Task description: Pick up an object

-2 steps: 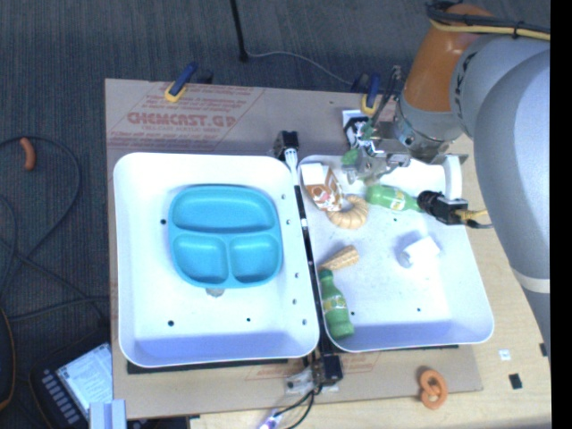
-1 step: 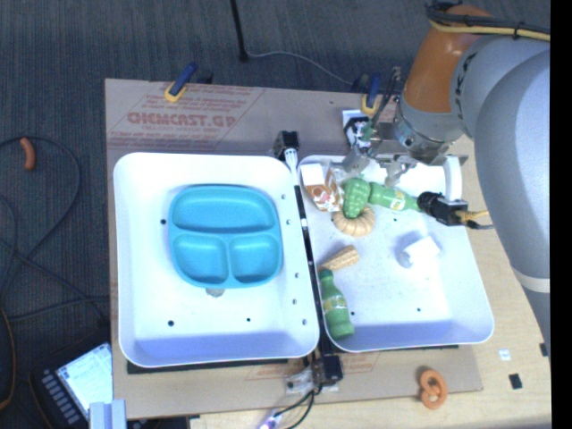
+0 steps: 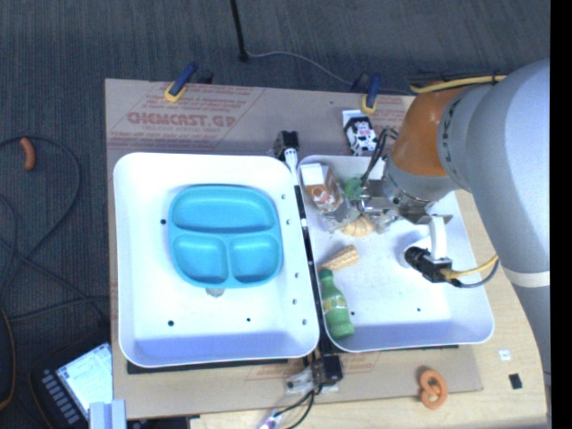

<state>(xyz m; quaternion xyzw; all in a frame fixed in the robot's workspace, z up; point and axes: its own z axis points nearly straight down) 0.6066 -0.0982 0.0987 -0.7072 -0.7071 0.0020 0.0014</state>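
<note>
The gripper (image 3: pixel 371 206) sits low in the right bin (image 3: pixel 447 320), its jaws hidden under the wrist, so their spread cannot be told. Just beside it lie a tan croissant-shaped piece (image 3: pixel 357 228), a cone (image 3: pixel 340 258) and a clear cup (image 3: pixel 327 200). A green bottle (image 3: pixel 335 304) rests near the bin's left wall, and a blue tray (image 3: pixel 224 234) sits in the left bin (image 3: pixel 143 311).

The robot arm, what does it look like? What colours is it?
The arm is big, round and smooth, mostly light grey, with a shiny orange band above the wrist. Below the band sits darker metal gripper hardware. A yellow cable runs along the arm's top, and another yellow cable with a black end curls out lower down.
</note>
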